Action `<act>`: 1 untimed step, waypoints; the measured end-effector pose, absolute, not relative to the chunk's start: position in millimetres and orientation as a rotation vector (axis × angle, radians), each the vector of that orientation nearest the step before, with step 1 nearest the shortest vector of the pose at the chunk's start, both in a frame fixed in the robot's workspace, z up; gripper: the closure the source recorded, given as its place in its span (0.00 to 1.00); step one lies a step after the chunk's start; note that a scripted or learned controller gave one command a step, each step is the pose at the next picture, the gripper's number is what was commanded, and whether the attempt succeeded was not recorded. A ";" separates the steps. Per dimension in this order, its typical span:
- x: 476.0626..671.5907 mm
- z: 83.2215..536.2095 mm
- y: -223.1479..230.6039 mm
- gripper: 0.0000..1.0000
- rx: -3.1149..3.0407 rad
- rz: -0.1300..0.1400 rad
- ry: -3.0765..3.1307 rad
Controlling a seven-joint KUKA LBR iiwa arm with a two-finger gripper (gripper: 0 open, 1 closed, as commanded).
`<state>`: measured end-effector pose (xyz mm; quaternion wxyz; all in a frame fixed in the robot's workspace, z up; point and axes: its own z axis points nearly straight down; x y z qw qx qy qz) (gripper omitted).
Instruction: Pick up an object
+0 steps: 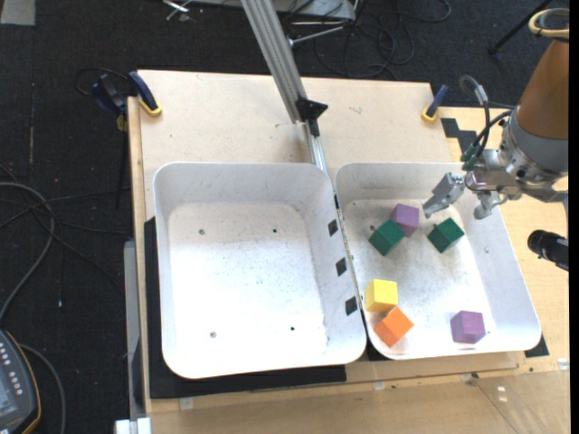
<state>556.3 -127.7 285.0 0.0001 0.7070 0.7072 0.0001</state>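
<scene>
Six blocks sit in the right bin [507, 269]: green block [386, 237] and purple block [405, 217] left of the gripper [464, 197], another green cube [445, 235] just below its spread, empty fingers, likely the target.

wooden bench [226, 120], two white bins [167, 242]

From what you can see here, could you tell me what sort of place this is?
Probably a robotics lab: a grey arm over two white bins on a clamped board, coloured blocks, cables on dark carpet.
</scene>
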 end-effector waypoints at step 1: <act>596.4 209.3 -147.9 0.00 2.226 -0.007 2.223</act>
